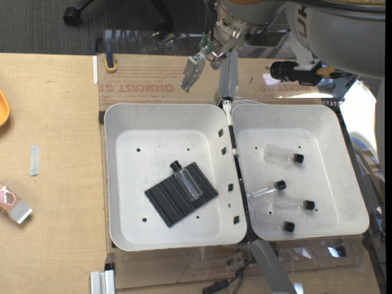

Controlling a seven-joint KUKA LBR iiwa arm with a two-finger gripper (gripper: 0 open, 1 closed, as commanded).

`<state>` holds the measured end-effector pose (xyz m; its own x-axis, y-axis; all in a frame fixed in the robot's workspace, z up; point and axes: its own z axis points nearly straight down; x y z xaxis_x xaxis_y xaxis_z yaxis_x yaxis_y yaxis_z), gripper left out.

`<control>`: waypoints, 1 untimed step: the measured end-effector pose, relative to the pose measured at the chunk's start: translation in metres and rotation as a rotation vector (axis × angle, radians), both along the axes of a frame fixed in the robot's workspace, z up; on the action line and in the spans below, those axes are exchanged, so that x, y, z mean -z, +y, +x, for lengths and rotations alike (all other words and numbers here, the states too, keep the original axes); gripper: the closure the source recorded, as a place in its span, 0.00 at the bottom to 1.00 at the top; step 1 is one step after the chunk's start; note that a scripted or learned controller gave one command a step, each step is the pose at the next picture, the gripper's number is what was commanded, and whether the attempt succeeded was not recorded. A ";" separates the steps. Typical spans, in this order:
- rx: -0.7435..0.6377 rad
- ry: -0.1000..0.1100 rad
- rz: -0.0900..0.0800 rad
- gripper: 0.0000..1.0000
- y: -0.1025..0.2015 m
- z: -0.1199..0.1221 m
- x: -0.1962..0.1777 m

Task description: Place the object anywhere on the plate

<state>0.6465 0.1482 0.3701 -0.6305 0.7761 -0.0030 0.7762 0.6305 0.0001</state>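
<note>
Gripper point(205, 57): raised above the far rim of the bins, near the seam between them, fingers spread apart with nothing between them; probably a parked pose, clear of the work below. Two fingers, one slanting down to the left point(192, 74), the other a straight grey bar point(228, 78).

Left bin point(122, 127): one dark ribbed plate point(168, 201), lying flat and turned at an angle near the middle. On its upper part, one clear vial with a black cap point(187, 180), lengthwise along the ribs and touching the plate; judged as the task's object already set down, the ribs likely keeping it from rolling.

Right bin point(343, 164): four more clear vials with black caps, well apart from the plate, apparently stock for further tries; one near the far wall point(283, 156), one at centre point(267, 190), one toward the right point(294, 206), one by the near rim point(286, 226).

Total: two bins, one plate, five vials.

Bench point(55, 103) to the left: scattered oddments, unrelated to the task.
</note>
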 end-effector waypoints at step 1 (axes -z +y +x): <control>0.000 0.000 0.000 0.00 0.000 0.000 0.000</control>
